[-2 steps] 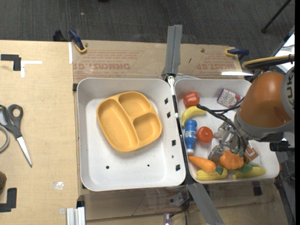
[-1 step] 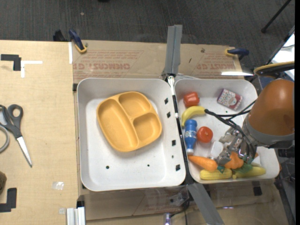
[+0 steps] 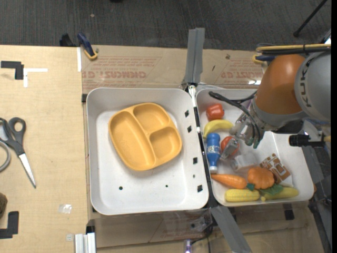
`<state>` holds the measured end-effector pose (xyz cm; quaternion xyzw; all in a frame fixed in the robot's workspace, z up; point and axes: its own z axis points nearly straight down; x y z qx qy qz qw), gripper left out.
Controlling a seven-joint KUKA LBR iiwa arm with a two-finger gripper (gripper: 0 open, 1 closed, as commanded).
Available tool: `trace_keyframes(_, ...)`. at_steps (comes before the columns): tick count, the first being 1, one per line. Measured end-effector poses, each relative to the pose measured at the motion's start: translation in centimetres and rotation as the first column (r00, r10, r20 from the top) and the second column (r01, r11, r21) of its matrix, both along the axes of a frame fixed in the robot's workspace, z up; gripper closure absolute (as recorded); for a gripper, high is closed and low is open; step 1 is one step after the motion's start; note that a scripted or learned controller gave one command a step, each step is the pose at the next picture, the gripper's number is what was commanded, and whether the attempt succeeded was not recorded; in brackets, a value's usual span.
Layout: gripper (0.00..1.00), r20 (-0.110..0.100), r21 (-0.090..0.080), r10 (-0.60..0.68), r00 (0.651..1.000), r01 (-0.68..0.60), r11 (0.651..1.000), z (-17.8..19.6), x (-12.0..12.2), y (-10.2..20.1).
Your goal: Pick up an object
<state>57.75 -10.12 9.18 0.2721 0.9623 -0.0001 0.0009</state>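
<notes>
gripper (image 3: 235,144) is down in the right bin (image 3: 300,157), jaws clamped on a red tomato (image 3: 227,143). banana (image 3: 217,126) at its 11 o'clock, bottle (image 3: 212,151) at 9, carrot (image 3: 229,181) at 6. yellow plate (image 3: 145,136) sits in the left bin (image 3: 102,194).

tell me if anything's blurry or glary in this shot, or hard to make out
Camera view: light is even and soft, with only faint shadow inside the left bin beside the yellow plate. The gripper looks slightly smeared, and the items beneath it in the right bin are hard to separate. The scissors are sharp.
</notes>
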Motion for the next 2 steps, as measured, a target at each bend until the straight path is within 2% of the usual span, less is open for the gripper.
trace_keyframes(1, 0.00, -0.002, 0.000, -0.277, 0.961, 0.277, 0.961, 0.0, -4.5, 0.7)
trace_keyframes(2, 0.00, 0.001, 0.000, -0.474, 0.881, 0.474, 0.881, 0.1, 5.0, -1.2)
